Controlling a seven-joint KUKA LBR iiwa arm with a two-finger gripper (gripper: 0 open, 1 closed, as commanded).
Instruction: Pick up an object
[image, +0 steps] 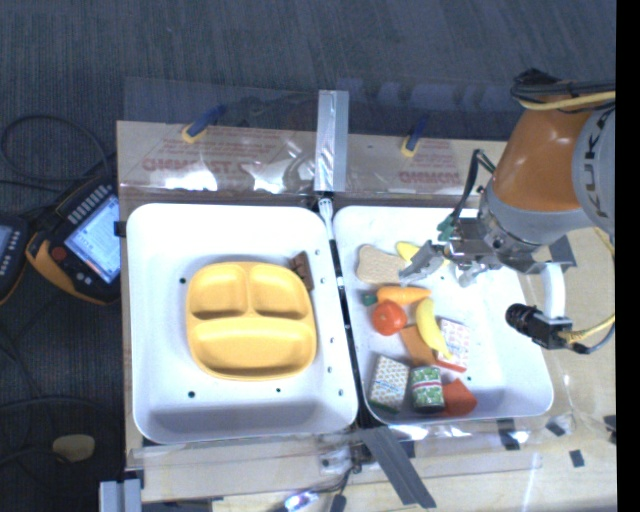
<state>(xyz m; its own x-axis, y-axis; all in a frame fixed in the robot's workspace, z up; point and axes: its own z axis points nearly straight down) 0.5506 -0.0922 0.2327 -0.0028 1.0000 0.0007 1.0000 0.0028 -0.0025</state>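
Toys crowd the right bin (520, 385), and we see our end effector (432, 255) hanging over that bin's upper part, reached in from the right under the orange-banded arm (540, 150). Its metal fingers (418, 262) point left toward the pile with nothing between them; whether they stand wide or narrow we cannot tell from this slant. Just to the left of the end effector lies a pale bread slice (375, 264), with a small yellow piece (406, 248) touching its near edge, almost under the fingertips. Below the end effector sit a tomato (389, 317), a banana (428, 324) and an orange carrot-like piece (402, 296), all pressed together; further down come a flat white card (455, 340), a checked packet (389, 381), a green-labelled can (427, 388) and a red piece (459, 399). We count nine or so loose things there, one of each kind. They lie packed toward the bin's left wall, which we judge leaves the end effector room to descend from the open right side. Well to the left, in the other bin (150, 400), rests one yellow divided tray (251, 320), with one small brown bit (300, 265) at its upper right corner. We judge the bread or the yellow piece the likeliest target, being nearest; nothing is lifted yet.
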